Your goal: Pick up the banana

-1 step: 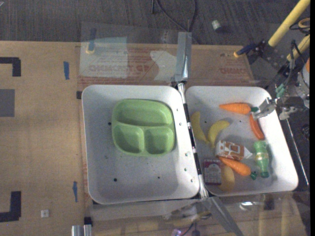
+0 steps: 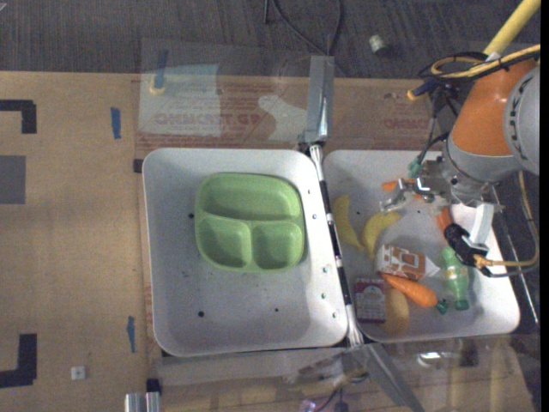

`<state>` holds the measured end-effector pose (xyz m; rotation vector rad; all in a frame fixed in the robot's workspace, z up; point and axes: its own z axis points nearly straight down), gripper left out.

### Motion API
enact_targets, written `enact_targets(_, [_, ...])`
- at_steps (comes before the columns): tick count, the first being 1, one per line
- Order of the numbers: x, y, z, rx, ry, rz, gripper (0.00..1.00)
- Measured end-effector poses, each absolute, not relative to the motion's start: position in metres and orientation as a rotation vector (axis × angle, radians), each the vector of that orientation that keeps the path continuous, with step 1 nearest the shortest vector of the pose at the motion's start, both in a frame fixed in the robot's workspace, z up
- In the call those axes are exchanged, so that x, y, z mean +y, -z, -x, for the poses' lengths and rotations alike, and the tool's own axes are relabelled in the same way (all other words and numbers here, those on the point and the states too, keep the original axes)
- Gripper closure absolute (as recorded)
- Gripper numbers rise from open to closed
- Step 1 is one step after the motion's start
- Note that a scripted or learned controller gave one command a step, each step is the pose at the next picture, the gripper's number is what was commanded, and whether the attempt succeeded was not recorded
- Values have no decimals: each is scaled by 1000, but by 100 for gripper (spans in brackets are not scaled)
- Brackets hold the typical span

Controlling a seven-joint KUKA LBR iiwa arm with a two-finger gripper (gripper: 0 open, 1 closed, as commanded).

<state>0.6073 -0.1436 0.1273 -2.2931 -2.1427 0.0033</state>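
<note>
Brown cardboard-covered counter (image 2: 77, 230), marked with blue tape strips and black corner marks, dark carpet beyond. Two shallow white bins side by side: left bin (image 2: 171, 307) holding a light green three-compartment plastic plate (image 2: 250, 221); right bin (image 2: 497, 312) crowded with food items. Curved yellow banana (image 2: 378, 229) near the middle of the right bin, just beside a second pale yellow curved piece (image 2: 345, 221) by the divider. Below it, a white and orange carton (image 2: 403, 262), an orange carrot (image 2: 412, 290), a small red-and-white packet (image 2: 370, 299), a green bottle (image 2: 455, 280). Grey arm with orange band (image 2: 485, 118) reaching in from the right. Metal two-finger gripper (image 2: 401, 197) just above the banana's upper tip, fingers parted, nothing between them.
</note>
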Motion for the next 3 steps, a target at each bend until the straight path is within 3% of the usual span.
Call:
enact_targets(1, [-97,-87,-613,-2068,3,2373,0])
enact_targets(2, [-98,-97,-614,-2069,3,2377,100])
enact_targets(3, [-63,-183,-663,-2046,-4,2383,100])
